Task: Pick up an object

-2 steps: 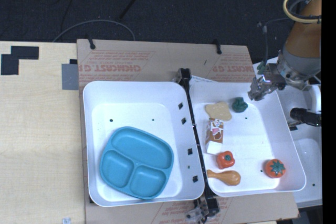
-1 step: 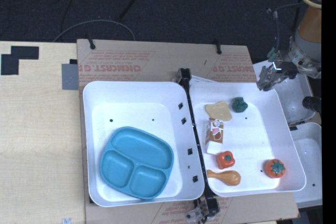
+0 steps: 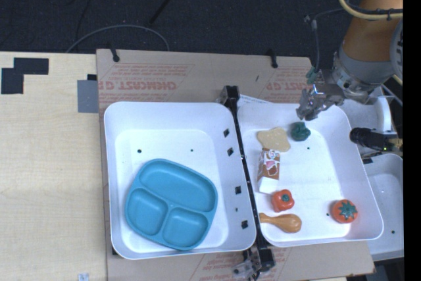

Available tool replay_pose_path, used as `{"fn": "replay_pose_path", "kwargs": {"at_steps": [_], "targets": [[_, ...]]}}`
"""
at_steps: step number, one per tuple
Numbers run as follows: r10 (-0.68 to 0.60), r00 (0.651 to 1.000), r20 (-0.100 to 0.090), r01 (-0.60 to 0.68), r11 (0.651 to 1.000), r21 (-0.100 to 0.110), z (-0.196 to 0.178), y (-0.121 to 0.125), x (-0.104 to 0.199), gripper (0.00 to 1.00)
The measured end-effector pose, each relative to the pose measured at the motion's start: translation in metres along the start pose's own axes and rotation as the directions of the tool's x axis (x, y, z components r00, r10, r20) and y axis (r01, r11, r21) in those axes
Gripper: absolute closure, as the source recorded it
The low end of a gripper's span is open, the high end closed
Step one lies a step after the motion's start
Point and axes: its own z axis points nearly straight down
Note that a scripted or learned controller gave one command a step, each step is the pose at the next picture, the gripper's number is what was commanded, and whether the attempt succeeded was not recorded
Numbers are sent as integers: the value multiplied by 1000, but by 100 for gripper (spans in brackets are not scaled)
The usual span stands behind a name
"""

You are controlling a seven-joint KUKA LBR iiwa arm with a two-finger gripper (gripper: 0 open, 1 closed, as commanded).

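Observation:
My gripper [image 3: 309, 110] hangs over the far edge of the right bin [image 3: 355, 171], just above and to the right of a small dark green object [image 3: 300, 131]. I see nothing between its fingers. A beige flat piece [image 3: 273, 138] lies to the left of the green object. Below it rests a brown and white carton [image 3: 269, 167]. Nearer the front are a red tomato-like toy [image 3: 283, 200], a tan drumstick-shaped toy [image 3: 281, 222] and an orange pumpkin-like toy [image 3: 344, 210].
The left bin [image 3: 131, 125] holds a blue divided plate [image 3: 171, 203]. A black divider [image 3: 238, 161] runs between the two bins. Cardboard [image 3: 197, 79] lies under both bins on the wooden bench.

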Motion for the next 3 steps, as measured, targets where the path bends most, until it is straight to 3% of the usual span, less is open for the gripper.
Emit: {"fn": "replay_pose_path", "kwargs": {"at_steps": [3], "targets": [[-1,1000,0,1,1000,2,34,-5,149,100]]}}
